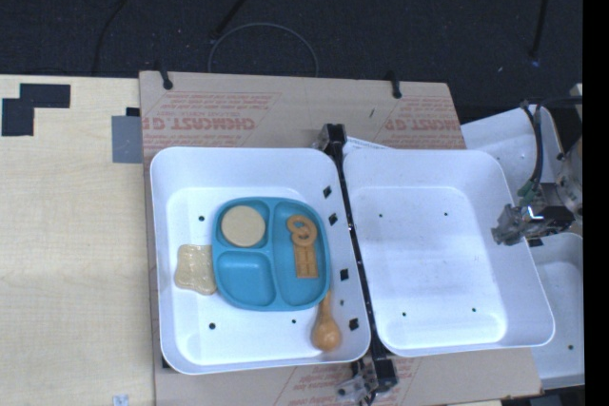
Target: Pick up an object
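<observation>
In the left bin (181,338) lies a blue divided plate (257,280). A round tan disc (242,225) rests in its upper left compartment, and a brown key-shaped piece (304,246) lies in its right compartment. A pale tan slab (195,268) sits on the bin floor against the plate's left edge. A small wooden pear-shaped piece (325,328) lies just below the plate's right corner. My gripper (511,228) hangs at the right rim of the right bin (428,252), far from all these objects, with nothing seen in it.
A black clamp strip (344,233) runs between the two bins. Both bins rest on a cardboard sheet (295,109) on the wooden bench (67,252). Cables and white hardware (557,166) surround the wrist at the far right.
</observation>
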